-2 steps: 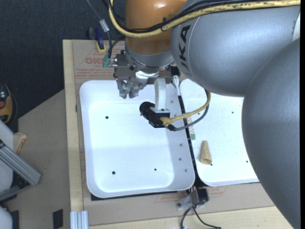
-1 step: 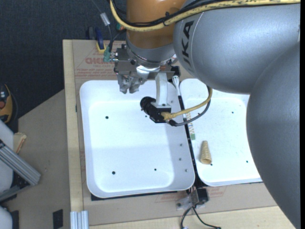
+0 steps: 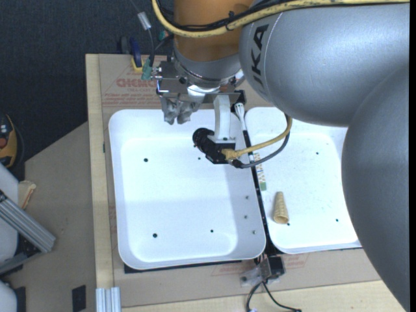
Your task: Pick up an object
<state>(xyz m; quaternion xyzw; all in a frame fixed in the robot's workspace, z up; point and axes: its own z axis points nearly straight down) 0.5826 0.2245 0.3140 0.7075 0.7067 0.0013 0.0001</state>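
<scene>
At the near edge of the surface (image 3: 195, 285), a small black connector with cable (image 3: 270, 268) is seen just below the junction of the two bins. The left bin (image 3: 130, 239) is noted with a bare white floor marked by a few small dark dots. In the right bin (image 3: 325, 236), a small tan cone-shaped object (image 3: 280, 207) is recorded, lying near that bin's left wall, narrow end pointing away from the camera, well apart from the end effector. Farther back, a yellow cable (image 3: 270, 145) and a black fitting (image 3: 211, 145) are observed hanging over the far part of the dividing edge between the bins. The end effector (image 3: 177, 114) is located over the far rim of the left bin, its grey fingers (image 3: 171, 116) pointing down; nothing is seen between them, and whether they are parted or closed cannot be told. Above it, the orange band (image 3: 214, 12) and the grey arm body (image 3: 338, 51) are seen at the far right.
</scene>
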